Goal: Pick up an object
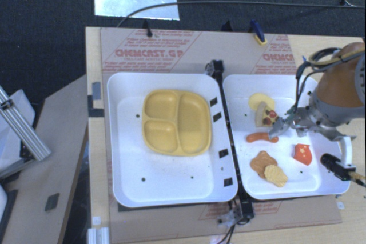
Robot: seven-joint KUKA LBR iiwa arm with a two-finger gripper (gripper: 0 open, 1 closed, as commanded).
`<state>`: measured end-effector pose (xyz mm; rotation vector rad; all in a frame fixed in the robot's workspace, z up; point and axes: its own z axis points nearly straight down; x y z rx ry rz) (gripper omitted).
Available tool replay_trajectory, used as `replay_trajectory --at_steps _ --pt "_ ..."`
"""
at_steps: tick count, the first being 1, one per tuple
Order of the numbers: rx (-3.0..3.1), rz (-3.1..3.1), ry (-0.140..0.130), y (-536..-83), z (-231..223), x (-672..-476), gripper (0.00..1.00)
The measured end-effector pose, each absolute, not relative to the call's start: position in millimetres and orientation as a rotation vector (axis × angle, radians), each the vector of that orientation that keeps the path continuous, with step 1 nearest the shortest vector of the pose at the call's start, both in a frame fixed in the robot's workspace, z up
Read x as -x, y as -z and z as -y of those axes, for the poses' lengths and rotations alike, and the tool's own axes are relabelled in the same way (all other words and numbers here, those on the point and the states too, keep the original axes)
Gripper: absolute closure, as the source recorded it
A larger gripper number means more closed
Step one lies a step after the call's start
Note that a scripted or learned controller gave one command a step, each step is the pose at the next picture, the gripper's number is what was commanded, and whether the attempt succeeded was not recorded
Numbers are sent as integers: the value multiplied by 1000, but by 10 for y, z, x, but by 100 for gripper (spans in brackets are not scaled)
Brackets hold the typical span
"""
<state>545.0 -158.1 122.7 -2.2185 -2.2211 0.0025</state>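
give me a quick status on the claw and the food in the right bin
Claw low in right bin, at the sausage's right end. Nothing seen held. Pizza slice close behind; cookies and strawberry apart.

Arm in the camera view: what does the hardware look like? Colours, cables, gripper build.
The arm comes in from the right: grey body with a broad orange band above the wrist. A black cable loops off its upper side. The gripper at its end is small, grey and metallic, narrowing toward the tips. No markings or labels are legible on any of it at this resolution.
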Motion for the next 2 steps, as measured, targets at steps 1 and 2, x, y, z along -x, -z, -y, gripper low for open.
replay_trajectory --at_steps 1,2 --pt "2219 2222 0 -826 1577 -5453 0" --pt "2221 2226 4 -958 1580 -5468 100"
